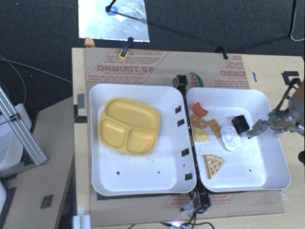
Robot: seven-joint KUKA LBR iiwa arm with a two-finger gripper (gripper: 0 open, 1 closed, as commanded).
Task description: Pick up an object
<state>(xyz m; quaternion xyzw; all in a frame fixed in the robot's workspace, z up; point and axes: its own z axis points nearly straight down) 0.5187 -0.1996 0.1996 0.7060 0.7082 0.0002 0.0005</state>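
Across the left bin [102, 175] lies a smooth yellow divided plate [128, 126]. Rightward, toy food clusters: orange pieces, a pizza slice [214, 165], a glossy white egg [230, 140], a black block [240, 124]. Beside these the gripper [253, 130] hovers, its grip state indiscernible; crowding could cause a slip.

We see two bins side by side: the left bin [102, 175] holds a divided plate [128, 126]. In the right bin [274, 175], a pizza slice [214, 165] lies nearest us, a cheese slice [201, 135] behind it, a block [240, 124] farther right.
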